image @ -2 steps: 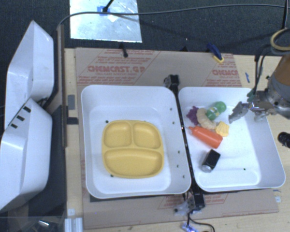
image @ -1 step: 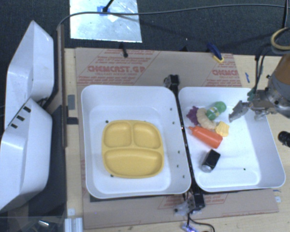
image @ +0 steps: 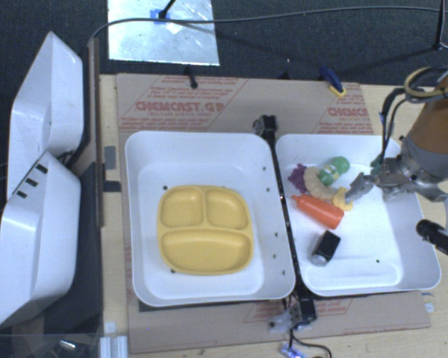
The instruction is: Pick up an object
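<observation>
- Gripper (image: 356, 192) sits low in the right bin (image: 381, 271), beside the toy pile (image: 322, 177).
- Whether its jaws are apart: cannot tell.
- Yellow tray (image: 205, 228) lies in the left bin (image: 201, 151).

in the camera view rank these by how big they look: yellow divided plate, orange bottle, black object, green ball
1. yellow divided plate, by far the largest
2. orange bottle
3. black object and green ball look about alike; the ball is partly hidden in the pile, so I won't rank them.
</observation>
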Action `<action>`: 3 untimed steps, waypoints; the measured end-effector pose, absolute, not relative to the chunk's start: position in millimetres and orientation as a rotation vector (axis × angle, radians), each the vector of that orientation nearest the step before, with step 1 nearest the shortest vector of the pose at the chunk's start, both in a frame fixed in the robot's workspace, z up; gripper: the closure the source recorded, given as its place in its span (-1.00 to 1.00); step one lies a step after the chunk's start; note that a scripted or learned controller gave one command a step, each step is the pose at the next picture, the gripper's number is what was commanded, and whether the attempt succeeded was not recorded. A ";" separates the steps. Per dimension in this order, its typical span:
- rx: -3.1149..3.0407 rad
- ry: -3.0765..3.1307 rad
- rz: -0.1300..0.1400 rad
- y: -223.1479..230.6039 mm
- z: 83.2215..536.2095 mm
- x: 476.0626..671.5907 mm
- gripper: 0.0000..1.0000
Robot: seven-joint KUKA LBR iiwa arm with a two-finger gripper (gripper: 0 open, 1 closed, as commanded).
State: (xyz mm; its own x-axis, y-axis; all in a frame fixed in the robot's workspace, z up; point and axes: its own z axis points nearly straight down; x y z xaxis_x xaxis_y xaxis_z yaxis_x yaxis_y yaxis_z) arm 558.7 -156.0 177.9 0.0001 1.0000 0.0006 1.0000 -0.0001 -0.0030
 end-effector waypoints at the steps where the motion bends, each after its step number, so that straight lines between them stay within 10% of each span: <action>1: -2.219 -2.219 0.004 -153.5 116.5 561.3 -1.00; 2: -2.221 -2.221 0.001 -153.3 82.9 561.0 -1.00; 3: -2.223 -2.223 -0.002 -153.6 95.3 562.2 1.00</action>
State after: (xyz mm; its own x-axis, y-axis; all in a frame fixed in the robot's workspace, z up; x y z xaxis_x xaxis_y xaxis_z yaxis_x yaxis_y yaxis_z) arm 562.2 -153.6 95.3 0.0000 1.0000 -0.0005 1.0000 0.0000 0.0027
